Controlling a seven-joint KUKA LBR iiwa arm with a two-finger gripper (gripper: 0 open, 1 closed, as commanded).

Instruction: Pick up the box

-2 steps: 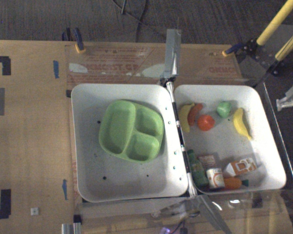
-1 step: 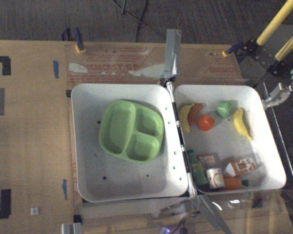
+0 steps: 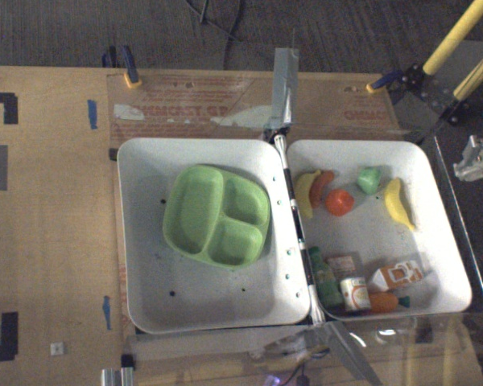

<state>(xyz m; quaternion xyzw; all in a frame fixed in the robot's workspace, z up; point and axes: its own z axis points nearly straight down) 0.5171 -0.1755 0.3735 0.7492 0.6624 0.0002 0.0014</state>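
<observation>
Though I cannot tell if the claw is clenched, the angular box lies flat.

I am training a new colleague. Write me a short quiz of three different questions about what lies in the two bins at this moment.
1. True or false: the green divided plate lies in the left bin.
2. Multiple choice: what touches the small box near the front wall of the right bin? A) the tomato B) the carrot C) a banana
3. Fill in: the tomato sits between a banana and the green ____.

Key: 1 true; 2 B; 3 pepper.
</observation>
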